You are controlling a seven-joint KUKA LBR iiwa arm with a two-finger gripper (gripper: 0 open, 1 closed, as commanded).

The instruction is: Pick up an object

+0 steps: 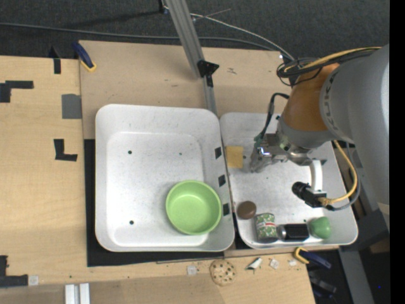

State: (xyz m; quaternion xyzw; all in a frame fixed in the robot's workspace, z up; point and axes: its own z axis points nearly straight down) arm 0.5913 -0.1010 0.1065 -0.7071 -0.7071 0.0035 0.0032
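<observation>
Gripper (258,160) is low over the right bin (278,124), just beside a tan block (235,157) that lies against the bin's wall on the side away from the arm. Whether its fingers stand apart or together cannot be told; they are dark and small against the wrist housing. Nothing is seen between them.

Judgement: the block is the nearest candidate. A sound pick calls for centring over it before closing, since it sits close to the bin wall and one finger may foul the rim.

Block: flat, squarish, pale yellow-tan, matte, lying flat. It looks thin, so a low approach is needed.

Farther from the gripper, toward the bin's near edge, lie a brown disc (246,209), a green-labelled can (265,227), a black object (293,232) and a green ball (321,227).
</observation>
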